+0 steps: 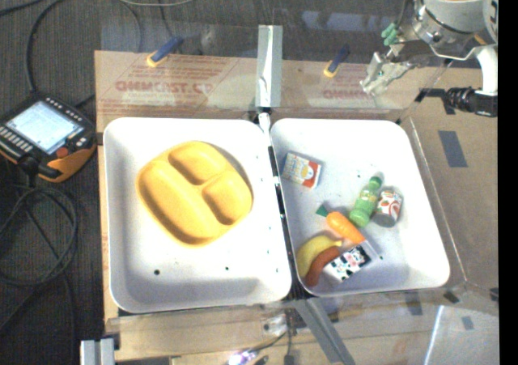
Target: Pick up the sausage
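While our gripper (383, 74) hangs beyond the right bin (421, 193), jaws apart and holding nothing, we see the sausage (321, 263) lying against the banana (310, 250).

sausage (320, 262) wedged between banana (312, 249), carton (350, 263)

Two bins (121, 145), one yellow plate (194, 191), seven small items (346, 230).
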Robot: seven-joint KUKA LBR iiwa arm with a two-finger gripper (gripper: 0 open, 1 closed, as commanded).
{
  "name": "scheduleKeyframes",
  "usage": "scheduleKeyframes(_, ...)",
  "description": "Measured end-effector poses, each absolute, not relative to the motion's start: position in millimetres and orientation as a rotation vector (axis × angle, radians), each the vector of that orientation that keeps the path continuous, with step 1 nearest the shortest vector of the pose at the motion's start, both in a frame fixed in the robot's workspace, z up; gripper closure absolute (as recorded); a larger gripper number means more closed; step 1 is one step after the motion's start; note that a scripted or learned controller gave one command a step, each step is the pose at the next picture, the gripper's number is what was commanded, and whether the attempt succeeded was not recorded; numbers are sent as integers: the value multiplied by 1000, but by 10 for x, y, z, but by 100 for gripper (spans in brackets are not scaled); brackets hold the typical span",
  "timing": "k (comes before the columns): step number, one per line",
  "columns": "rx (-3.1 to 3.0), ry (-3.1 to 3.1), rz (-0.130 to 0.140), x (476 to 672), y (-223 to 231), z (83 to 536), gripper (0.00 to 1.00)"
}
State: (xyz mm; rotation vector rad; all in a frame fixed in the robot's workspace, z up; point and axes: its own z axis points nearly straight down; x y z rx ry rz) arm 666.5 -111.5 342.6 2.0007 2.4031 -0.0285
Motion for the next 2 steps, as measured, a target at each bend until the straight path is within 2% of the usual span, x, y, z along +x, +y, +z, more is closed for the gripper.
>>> scheduleKeyframes(2, 1998, 2400, -35, 6675, -1112, 3607, 100)
